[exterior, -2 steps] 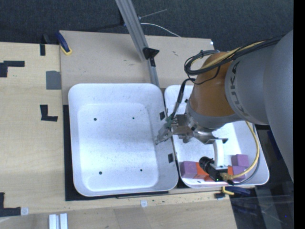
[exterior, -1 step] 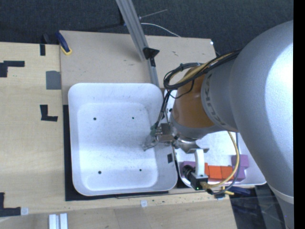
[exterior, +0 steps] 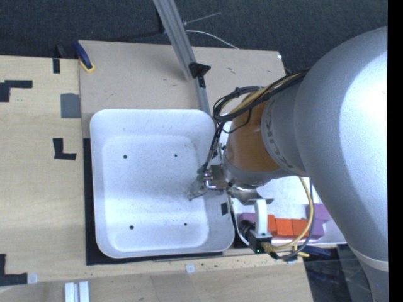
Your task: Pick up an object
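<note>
My gripper (exterior: 199, 186) hangs over the right-hand part of the left white bin (exterior: 119, 137), close to its right wall. Nothing shows in its grasp. The grey arm with its orange band (exterior: 252, 146) covers most of the right bin (exterior: 286, 190). Below the wrist, in the right bin, lie an orange block (exterior: 289, 226), a purple piece (exterior: 318, 220) and a small pink piece (exterior: 249, 221).
A metal rail (exterior: 179, 36) slants down from the top to the left bin's far right corner. Cables (exterior: 233, 102) loop around the wrist. Black tape marks (exterior: 62, 148) dot the wooden bench to the left. A blue and yellow item (exterior: 85, 58) lies at the back left.
</note>
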`<state>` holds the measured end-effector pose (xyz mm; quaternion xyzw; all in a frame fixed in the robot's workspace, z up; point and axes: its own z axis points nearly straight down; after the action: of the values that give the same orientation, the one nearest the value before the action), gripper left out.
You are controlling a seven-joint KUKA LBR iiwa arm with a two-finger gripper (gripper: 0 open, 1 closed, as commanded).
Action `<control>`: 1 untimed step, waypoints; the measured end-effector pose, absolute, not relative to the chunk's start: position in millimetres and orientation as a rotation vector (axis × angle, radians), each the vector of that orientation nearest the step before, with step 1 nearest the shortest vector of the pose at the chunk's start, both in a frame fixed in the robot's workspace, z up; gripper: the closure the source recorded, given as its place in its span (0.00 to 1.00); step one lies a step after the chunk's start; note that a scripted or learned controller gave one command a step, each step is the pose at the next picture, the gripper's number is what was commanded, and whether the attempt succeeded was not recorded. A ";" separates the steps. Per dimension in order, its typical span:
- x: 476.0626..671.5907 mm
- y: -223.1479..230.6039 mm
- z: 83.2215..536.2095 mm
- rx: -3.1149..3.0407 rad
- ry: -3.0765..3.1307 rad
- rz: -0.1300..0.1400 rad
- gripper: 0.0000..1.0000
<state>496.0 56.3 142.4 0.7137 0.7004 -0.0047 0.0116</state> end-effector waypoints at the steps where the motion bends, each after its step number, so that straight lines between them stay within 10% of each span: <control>1: 495.5 58.9 137.4 2.223 2.176 -0.016 0.00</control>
<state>495.5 58.9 137.4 0.7145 0.6994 -0.0051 0.0152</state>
